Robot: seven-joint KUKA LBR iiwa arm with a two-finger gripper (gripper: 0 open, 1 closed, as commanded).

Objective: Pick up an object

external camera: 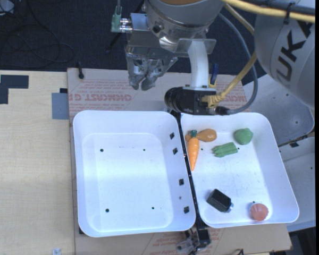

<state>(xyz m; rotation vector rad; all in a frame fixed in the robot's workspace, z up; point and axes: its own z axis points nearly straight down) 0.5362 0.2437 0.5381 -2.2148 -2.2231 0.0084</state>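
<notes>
The right bin (279, 158) holds an orange carrot (192, 151) along its left wall, an orange-brown lump (207, 135) beside the carrot's top, a green pod-shaped piece (225, 150), a round green item (243, 136), a black block (219, 200) and a pink-red ball (259, 211) near the front right corner. My gripper (143, 81) hangs high above the back edge of the left bin (87, 126), far from all the objects. Its fingers point down close together, with nothing between them.
A cardboard sheet (101, 92) lies under both bins. The tan bench (26, 169) stretches to the left with dark squares on it. Cables lie on the dark floor at the back.
</notes>
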